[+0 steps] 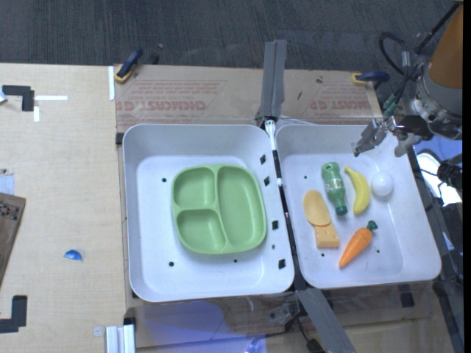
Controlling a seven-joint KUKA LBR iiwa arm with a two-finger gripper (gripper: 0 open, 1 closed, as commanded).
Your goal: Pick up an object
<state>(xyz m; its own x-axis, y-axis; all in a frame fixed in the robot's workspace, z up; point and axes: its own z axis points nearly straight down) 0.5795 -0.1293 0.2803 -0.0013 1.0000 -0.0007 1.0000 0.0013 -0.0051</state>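
The right bin (412, 267) holds a green bottle (335, 187), a yellow banana (359, 190), a white ball (382, 185), an orange carrot (355, 245) and a tan oval piece (317, 208) resting on a yellow wedge (327, 236). My gripper (383, 143) hangs above the bin's far right corner, a little beyond the banana and the ball. Its fingers are spread open, with nothing between them.
The left bin (147, 197) holds a green divided plate (219, 209). A grey divider (273, 79) rises behind the seam between the bins. Cardboard (191, 98) lies behind both bins. Cables and the arm crowd the right side.
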